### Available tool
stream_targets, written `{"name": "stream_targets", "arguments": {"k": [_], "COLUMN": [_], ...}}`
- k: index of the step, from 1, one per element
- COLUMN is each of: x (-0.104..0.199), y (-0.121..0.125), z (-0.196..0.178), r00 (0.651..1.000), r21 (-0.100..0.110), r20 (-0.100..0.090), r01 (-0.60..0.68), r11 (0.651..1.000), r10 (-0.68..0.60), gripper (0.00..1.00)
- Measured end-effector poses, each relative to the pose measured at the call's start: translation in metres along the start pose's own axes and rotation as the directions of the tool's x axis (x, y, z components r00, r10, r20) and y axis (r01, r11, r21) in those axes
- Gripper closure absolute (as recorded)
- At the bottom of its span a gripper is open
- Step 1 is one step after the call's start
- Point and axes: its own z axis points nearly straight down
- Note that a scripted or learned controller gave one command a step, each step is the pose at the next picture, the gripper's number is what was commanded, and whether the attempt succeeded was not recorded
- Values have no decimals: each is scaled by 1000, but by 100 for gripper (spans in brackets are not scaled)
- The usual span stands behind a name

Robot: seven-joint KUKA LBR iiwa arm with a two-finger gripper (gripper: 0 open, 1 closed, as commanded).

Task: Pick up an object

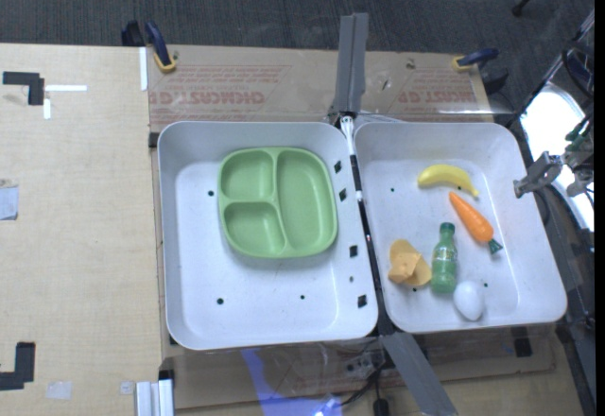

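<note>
The right bin (501,145) holds several objects. A yellow banana (447,178) lies near its middle, and an orange carrot (472,218) slants just below it. A green bottle (444,258) lies toward the front, with a yellow-orange lumpy piece (408,265) to its left and a white egg (468,301) at its lower right. My gripper (537,174) hangs at the right rim of that bin, a little above and to the right of the carrot, apart from every object. Nothing shows between it and the bin floor.
A green three-compartment plate (278,202) sits in the left bin (189,310). A grey upright bar (352,64) stands behind the joint between the bins. Clamps (161,53) hold the cardboard backing at the far edge.
</note>
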Motion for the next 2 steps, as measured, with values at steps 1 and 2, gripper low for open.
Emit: {"name": "stream_targets", "arguments": {"k": [1,2], "x": [-1,-1], "y": [1,1], "z": [-7,-7], "r00": [1000,1000], "r21": [3,3], "r20": [1,1], "r01": [1,1], "r11": [1000,1000], "r10": [-1,-1], "gripper": [100,0]}}
